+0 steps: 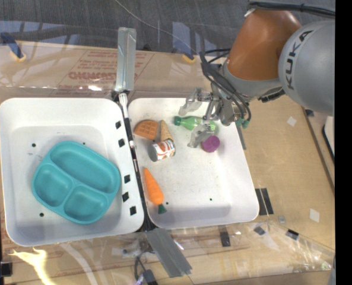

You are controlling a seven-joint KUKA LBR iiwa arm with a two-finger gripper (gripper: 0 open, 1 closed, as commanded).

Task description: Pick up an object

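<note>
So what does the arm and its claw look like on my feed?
The arm is a rounded grey shell with KUKA lettering in dark letters, and a broad orange band above the wrist. Black cables loop from the wrist down to the claw, a small assembly of bare silvery metal parts.

A robotics lab: a KUKA arm (pixel 294 46) at two o'clock over taped cardboard (pixel 92 67) and white bins (pixel 21 114).

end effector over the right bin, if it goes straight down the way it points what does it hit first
Probably the green bottle or the purple ball: the end effector hangs between them over the right bin. Depth is unclear from this slanted view.
</note>
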